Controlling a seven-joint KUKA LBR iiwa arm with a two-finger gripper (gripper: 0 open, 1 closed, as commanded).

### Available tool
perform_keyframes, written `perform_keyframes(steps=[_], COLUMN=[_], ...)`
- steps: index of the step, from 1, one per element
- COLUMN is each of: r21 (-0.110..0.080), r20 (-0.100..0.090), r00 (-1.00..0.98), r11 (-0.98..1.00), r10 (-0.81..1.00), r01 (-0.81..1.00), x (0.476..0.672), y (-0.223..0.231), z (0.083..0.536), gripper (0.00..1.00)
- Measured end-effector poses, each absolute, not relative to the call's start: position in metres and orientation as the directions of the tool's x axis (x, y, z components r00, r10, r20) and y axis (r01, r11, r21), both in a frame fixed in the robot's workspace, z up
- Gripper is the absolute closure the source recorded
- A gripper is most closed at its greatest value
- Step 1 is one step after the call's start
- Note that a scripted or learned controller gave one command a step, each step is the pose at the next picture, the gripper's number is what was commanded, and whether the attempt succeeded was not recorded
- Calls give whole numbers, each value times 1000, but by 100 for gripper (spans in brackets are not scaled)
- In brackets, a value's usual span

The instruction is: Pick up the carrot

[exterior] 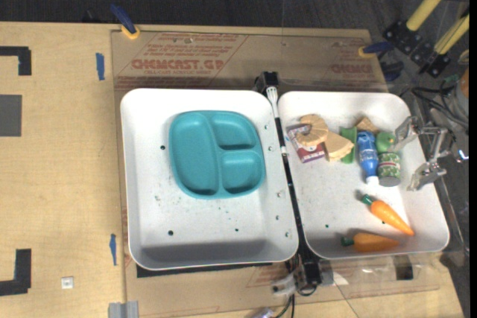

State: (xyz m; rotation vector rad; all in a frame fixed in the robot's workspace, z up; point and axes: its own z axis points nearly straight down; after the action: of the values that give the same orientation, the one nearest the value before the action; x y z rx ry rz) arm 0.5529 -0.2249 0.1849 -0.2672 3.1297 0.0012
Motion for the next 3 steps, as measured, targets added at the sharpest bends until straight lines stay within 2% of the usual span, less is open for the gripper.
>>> perform_keyframes(steps=[1, 2, 3], r21=[-5, -5, 2], r20=[-10, -17, -3], r00=[-982, -992, -888], r11=[982, 992, 888], r10=[-189, -125, -460], r01=[-189, -125, -460], x=[493, 494, 486], y=[-224, -187, -160], z=[96, 188, 143], gripper=[0, 0, 0])
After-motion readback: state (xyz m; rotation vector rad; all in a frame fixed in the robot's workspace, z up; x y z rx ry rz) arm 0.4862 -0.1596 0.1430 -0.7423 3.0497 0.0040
